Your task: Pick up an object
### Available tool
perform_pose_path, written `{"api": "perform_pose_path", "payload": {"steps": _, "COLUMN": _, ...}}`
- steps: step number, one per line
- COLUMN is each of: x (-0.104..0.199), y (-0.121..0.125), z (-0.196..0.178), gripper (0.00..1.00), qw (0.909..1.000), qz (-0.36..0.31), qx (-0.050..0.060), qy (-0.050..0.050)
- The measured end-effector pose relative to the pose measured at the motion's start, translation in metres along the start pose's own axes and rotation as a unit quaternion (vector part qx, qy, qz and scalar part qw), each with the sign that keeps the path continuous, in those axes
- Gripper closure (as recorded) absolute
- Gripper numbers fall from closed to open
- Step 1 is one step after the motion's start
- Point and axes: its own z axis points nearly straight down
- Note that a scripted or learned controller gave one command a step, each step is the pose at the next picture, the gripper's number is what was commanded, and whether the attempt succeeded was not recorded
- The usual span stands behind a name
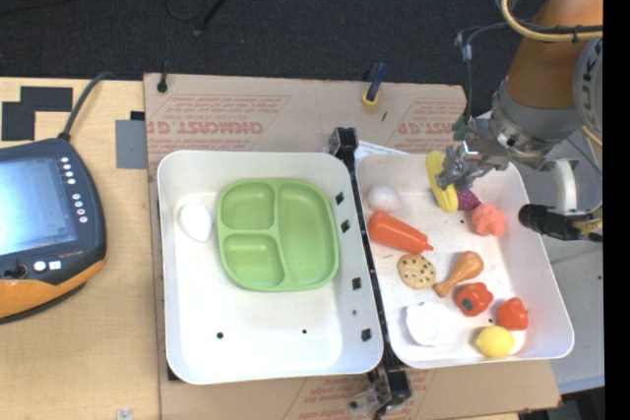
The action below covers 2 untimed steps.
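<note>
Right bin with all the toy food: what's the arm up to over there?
The grey and orange arm reaches in from the right, and its gripper is down at the far edge of the right bin, right at a yellow banana and next to a purple piece. Whether it has actually gripped the banana can't be told. The carrot, cookie, drumstick and lemon lie loose. The left bin holds a green divided plate.
</note>
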Motion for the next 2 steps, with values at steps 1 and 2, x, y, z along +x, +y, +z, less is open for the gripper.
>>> {"api": "perform_pose_path", "payload": {"steps": 1, "x": 0.051, "y": -0.010, "z": -0.003, "gripper": 1.00, "qw": 1.0000, "qz": -0.001, "qx": 0.000, "qy": 0.001}}
{"api": "perform_pose_path", "payload": {"steps": 2, "x": 0.041, "y": -0.022, "z": 0.005, "gripper": 1.00, "qw": 1.0000, "qz": 0.001, "qx": 0.001, "qy": -0.001}}
